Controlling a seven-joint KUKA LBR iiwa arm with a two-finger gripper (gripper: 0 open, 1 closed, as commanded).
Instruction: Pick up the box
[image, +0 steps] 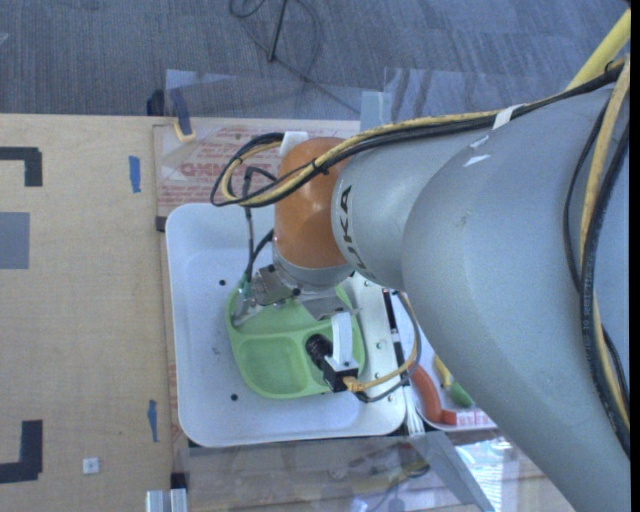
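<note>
Black letters ran up the grey arm (480, 230) just right of its orange band (305, 205); the letters "KA" could be read there, the end of a brand name, the rest hidden by the curve. A clear sheet (215, 160) taped to the counter (80, 330) behind the white bin (195, 330) bore red print, too blurred to read.

Second bin (432, 420) mostly under the arm (480, 250); hand perhaps hidden too.
</note>
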